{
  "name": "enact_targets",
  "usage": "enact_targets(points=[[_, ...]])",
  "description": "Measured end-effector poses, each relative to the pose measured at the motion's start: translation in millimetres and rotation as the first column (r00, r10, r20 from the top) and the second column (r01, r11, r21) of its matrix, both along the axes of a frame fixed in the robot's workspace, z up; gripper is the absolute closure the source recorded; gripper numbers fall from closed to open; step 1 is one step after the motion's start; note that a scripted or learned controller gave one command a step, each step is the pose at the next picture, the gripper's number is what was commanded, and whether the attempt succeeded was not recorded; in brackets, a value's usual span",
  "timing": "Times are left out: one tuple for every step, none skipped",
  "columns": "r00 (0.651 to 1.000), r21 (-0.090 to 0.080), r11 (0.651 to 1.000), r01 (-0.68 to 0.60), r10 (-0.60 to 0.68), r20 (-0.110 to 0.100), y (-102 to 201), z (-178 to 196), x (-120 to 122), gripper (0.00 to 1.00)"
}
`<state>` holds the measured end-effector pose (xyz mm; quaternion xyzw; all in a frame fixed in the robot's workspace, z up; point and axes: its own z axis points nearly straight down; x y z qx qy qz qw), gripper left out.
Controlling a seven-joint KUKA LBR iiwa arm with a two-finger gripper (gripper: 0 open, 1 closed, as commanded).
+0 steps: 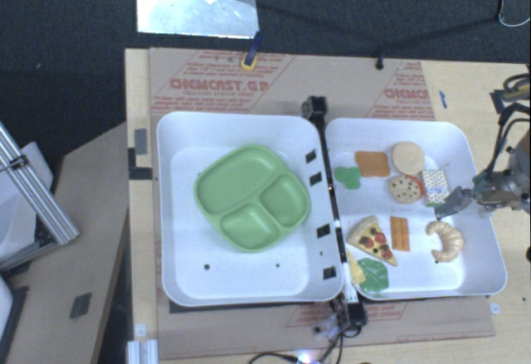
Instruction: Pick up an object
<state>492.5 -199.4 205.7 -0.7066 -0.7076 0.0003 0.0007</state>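
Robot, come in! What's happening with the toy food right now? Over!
Gripper low at right bin's far edge. Croissant just below it, not grabbed. Wrapped candy close alongside.

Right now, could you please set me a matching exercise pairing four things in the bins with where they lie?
Things:
1. green plate
2. croissant
3. pizza slice
4. round cracker

Places:
A. right bin, far side
B. left bin
C. right bin, near right, below the gripper
D. right bin, near left, beside the divider

Pairs: 1-B, 2-C, 3-D, 4-A
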Motion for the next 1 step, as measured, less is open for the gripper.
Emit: enact_targets(points=[[1.0, 0.0, 1.0, 0.001, -0.001, 0.0, -5.5, -49.9, 8.3, 0.0]])
